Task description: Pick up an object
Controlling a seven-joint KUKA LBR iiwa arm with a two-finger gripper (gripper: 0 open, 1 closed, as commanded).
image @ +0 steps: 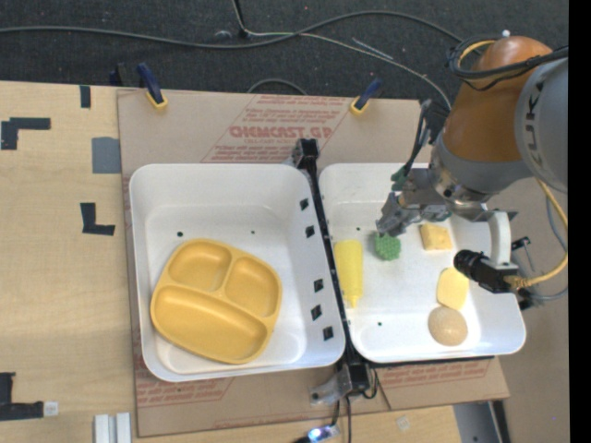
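Gripper [395,221] jaw opening cannot be determined; it sits just above green object [388,246], arm entering from 2 o'clock.

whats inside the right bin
The right bin holds a yellow corn-like piece, a green broccoli-like item at the gripper, a cheese-like block, a pale yellow piece and a beige egg-like ball. The arm covers the bin's upper right part.
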